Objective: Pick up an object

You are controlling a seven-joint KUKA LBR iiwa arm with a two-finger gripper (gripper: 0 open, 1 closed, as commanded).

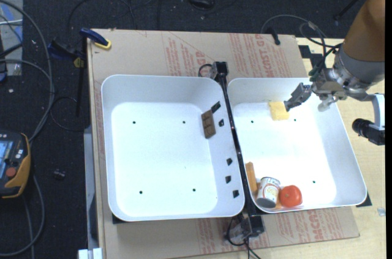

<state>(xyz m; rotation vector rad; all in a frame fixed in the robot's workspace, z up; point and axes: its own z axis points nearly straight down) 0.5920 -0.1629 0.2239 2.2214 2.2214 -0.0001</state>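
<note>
right bin (343, 147): arm slants in, tool (298, 96) beside yellow block (278, 111).

Grey arm (358, 65), broad orange band above wrist, dark two-finger claw (296, 98)

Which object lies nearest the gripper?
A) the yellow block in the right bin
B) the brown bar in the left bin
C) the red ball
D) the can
A: the yellow block sits in the right bin, just beside the gripper.
</note>
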